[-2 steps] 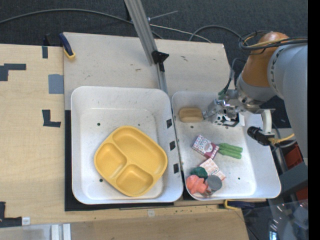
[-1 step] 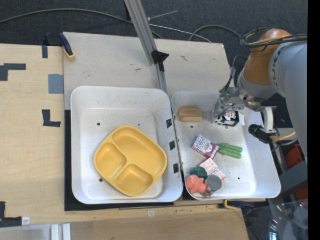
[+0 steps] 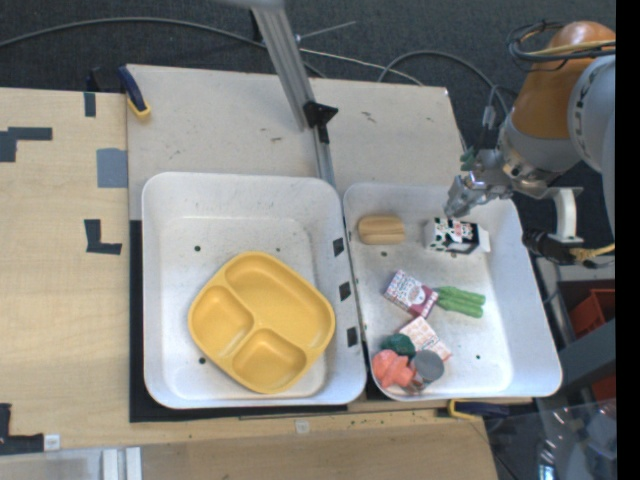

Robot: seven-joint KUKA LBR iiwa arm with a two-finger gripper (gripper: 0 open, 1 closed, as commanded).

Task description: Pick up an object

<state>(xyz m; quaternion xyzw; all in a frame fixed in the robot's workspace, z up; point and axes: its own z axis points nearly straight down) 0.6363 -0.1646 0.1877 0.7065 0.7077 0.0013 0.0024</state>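
Your tool (image 3: 462, 200) hangs over the far end of the right bin (image 3: 520, 353), just above a small black-and-white carton (image 3: 455, 236), so I judge this the approach step. You cannot tell from here how the tool is set, and nothing is seen gripped. The carton lies apart from the tan block (image 3: 381, 229), green piece (image 3: 460, 301) and pink box (image 3: 409, 292). Next you need a straight descent centred on the carton, clear of the bin wall; the yellow tray (image 3: 262, 320) in the left bin is no concern
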